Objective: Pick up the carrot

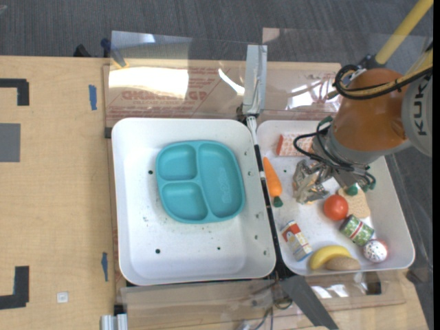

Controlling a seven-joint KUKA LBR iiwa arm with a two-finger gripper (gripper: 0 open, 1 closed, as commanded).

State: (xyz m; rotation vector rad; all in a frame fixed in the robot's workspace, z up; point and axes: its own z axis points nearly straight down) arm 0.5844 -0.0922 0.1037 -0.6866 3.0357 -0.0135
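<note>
Camera view showed the carrot point(272, 181) lying by the left wall of the right bin point(402, 243), just left of the fingers point(309, 188). I cannot tell how the fingers stood. White letters "KU" marked the arm point(418, 112).

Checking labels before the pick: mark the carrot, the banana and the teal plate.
carrot point(272, 178): camera view, middle of its orange body.
banana point(328, 255): camera view, middle of its curve.
teal plate point(221, 184): camera view, floor of right compartment.
</note>
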